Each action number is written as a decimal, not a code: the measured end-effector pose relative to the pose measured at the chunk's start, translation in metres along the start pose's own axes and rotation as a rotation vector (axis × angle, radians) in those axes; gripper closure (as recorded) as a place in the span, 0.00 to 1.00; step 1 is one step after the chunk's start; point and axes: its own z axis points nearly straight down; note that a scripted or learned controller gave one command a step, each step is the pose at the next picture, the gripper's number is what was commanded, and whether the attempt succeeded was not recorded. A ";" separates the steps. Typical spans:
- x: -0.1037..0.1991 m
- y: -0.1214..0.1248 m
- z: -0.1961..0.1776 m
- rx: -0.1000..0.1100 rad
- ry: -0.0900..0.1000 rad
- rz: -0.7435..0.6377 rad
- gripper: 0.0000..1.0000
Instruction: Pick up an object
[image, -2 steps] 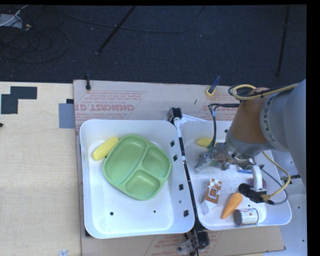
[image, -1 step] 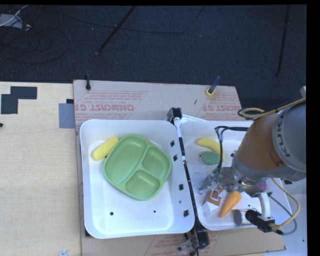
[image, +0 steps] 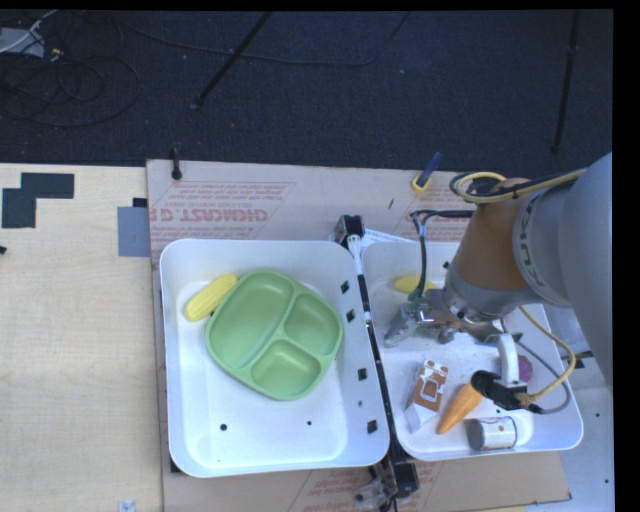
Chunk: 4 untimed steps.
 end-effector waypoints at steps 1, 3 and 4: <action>-0.012 -0.078 0.000 0.003 0.001 0.001 0.00; 0.004 0.066 0.000 0.000 -0.001 -0.002 0.00; -0.004 0.066 0.000 0.000 -0.002 -0.002 0.00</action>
